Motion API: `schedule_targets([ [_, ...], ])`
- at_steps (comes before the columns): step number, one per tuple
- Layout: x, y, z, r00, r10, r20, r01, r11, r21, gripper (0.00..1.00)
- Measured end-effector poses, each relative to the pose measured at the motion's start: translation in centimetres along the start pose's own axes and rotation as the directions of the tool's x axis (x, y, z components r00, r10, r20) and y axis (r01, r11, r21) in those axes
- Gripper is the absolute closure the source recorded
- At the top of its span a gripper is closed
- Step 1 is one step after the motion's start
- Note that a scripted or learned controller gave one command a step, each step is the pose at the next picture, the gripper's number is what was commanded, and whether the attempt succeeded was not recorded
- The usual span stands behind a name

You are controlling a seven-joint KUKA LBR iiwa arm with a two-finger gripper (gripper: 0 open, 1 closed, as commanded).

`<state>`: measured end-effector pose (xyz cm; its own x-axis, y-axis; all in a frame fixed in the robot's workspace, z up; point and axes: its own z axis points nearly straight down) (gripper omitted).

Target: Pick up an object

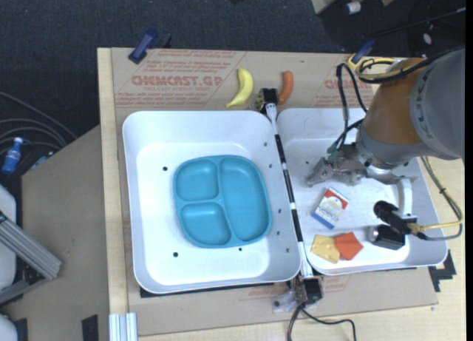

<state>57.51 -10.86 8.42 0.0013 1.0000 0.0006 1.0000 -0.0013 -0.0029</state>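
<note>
In the right bin (318,129) the gripper (325,171) hangs beside a small carton (330,207), yellow piece (324,248) and orange piece (349,245) nearby, open or closed I can't tell

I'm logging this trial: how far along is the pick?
Done: nothing looks lifted; the small box, yellow piece and orange piece lie in the right bin. In hand: the gripper sits low in that bin, near the box, seemingly apart from it. Left: gripping and lifting one object.
</note>
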Motion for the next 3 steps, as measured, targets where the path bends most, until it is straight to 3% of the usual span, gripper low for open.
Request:
schedule_targets([
  [1,0.1,0.1,-1.0,1.0,0.0,0.0,0.0,1.0,-0.002,1.0],
  [2,0.1,0.1,-1.0,1.0,0.0,0.0,0.0,1.0,-0.002,0.0],
  [3,0.0,7.4,-0.1,1.0,-0.002,0.001,0.002,1.0,-0.004,0.0],
])
